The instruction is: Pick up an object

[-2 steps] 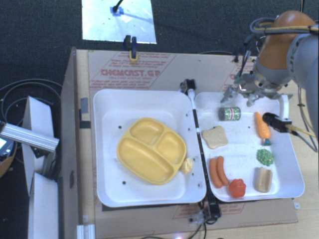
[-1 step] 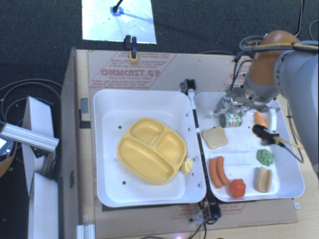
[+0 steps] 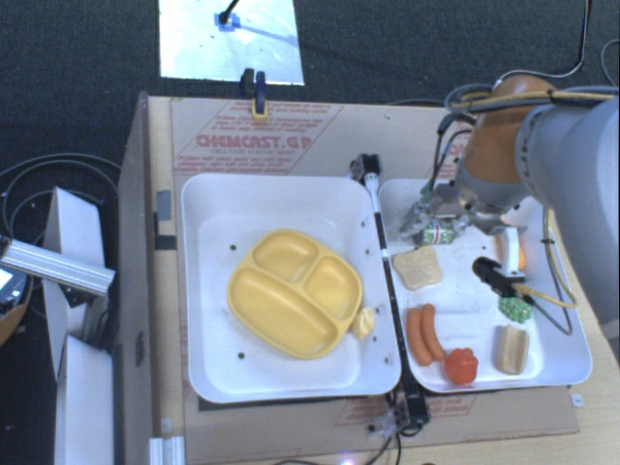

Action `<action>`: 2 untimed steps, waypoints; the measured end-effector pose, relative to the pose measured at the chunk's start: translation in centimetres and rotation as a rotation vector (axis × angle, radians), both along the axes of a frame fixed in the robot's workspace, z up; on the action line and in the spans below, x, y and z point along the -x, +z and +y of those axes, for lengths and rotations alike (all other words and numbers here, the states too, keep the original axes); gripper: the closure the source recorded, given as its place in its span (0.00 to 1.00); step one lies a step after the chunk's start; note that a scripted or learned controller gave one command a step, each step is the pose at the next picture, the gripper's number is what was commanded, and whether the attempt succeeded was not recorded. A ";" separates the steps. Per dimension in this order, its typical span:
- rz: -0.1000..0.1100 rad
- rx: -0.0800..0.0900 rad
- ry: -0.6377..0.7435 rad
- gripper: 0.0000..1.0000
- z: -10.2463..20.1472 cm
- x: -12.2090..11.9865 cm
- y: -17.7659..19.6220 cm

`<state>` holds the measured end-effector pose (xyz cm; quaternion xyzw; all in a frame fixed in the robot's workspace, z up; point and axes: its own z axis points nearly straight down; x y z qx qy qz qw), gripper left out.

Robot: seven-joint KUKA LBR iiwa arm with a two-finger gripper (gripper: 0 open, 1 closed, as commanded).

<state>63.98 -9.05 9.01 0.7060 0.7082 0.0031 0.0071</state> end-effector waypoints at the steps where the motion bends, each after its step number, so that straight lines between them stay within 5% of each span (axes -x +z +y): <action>1: -0.004 0.001 0.001 1.00 0.0 -0.1 1.1; 2: 0.012 -0.007 0.001 1.00 6.0 8.3 9.5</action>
